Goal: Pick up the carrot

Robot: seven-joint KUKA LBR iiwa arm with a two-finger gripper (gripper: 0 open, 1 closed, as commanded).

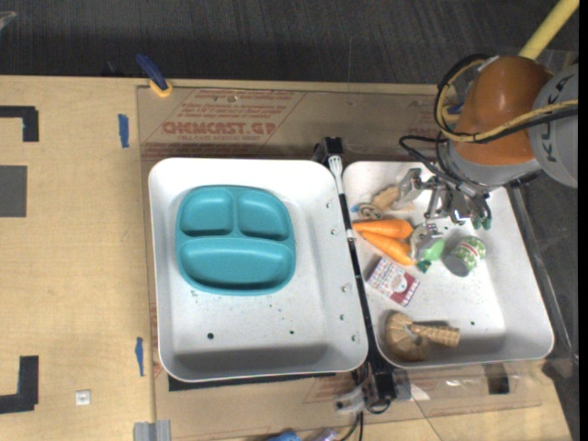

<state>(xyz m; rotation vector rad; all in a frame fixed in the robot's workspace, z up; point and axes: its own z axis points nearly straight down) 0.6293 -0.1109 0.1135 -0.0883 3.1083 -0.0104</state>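
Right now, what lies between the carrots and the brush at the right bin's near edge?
In the camera view, a small red-and-white packet lies between the carrots and the brush.

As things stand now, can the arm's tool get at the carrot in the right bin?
Probably yes. The tool hangs in the right bin just right of the carrot, and nothing lies on top of the carrot. The small packet and green can lie close, which could crowd a grasp.
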